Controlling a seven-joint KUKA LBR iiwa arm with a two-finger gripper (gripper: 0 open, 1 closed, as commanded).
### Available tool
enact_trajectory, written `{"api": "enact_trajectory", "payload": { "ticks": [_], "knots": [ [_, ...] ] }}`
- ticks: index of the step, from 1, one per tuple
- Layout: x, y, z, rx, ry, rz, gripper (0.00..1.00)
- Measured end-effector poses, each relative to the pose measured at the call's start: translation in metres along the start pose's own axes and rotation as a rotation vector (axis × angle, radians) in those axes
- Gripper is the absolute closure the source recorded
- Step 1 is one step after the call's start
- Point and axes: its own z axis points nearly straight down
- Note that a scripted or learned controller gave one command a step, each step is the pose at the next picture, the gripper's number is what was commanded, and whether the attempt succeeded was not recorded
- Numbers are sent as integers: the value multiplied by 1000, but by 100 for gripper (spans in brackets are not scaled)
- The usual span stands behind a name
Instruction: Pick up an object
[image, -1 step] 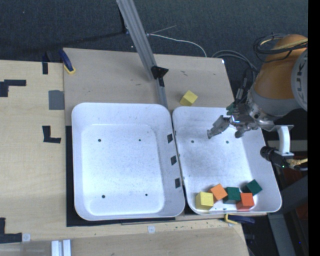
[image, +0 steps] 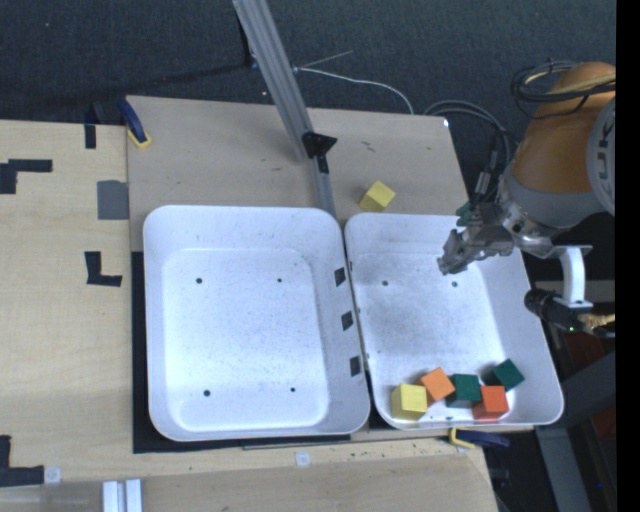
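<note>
Several small blocks lie along the front edge of the right bin (image: 400, 300): a yellow block (image: 408, 400), an orange block (image: 437, 384), a green block (image: 465, 388), a red-orange block (image: 493, 401) and a dark green block (image: 508, 374). My gripper (image: 452, 257) hangs over the back right part of this bin, well behind the blocks. Nothing shows at its tip. One more yellow block (image: 378, 196) rests on the bench behind the right bin.
The left bin (image: 240, 320) sits beside the right one. A grey metal pole (image: 285, 90) slants down from the top to the gap between the bins. Cables (image: 470, 120) run behind the arm at the upper right.
</note>
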Motion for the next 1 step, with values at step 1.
{"api": "enact_trajectory", "payload": {
  "ticks": [1],
  "knots": [
    [-22, 68, 4, -4, -1, 0, 100]
  ]
}}
